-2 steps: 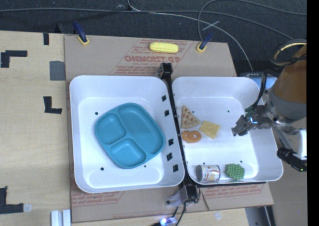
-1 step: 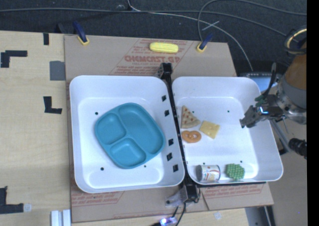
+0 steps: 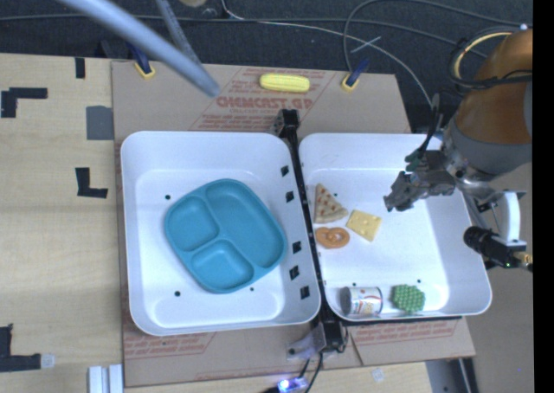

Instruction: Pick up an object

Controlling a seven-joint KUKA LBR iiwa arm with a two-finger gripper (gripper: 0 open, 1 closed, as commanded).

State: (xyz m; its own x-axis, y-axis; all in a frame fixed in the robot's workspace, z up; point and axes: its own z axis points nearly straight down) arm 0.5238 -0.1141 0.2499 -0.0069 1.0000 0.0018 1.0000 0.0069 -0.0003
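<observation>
2 white bins sit side by side on the counter [image 3: 52, 209]. The left bin [image 3: 138, 157] holds a blue tray [image 3: 225, 234] with 3 compartments, lying flat near its middle. The right bin [image 3: 450, 296] holds 5 small things. Against its left wall lie a pizza slice [image 3: 326, 203] and, just nearer, a round orange piece [image 3: 332, 237]; a yellow cheese wedge [image 3: 364, 226] lies just right of them, close to both. Along the near wall a can [image 3: 365, 300] lies on its side, with a green knobbly piece [image 3: 408, 298] just to its right.

The arm [image 3: 489, 114] reaches in from the right, and its dark tool [image 3: 405, 193] hangs over the right bin's far middle, right of the cheese wedge and apart from it. Whether the tool is spread or pressed together cannot be told; nothing is visible in it.

Beyond the bins, a yellow banana-like piece [image 3: 284, 82] lies on the cardboard [image 3: 251, 101].
</observation>
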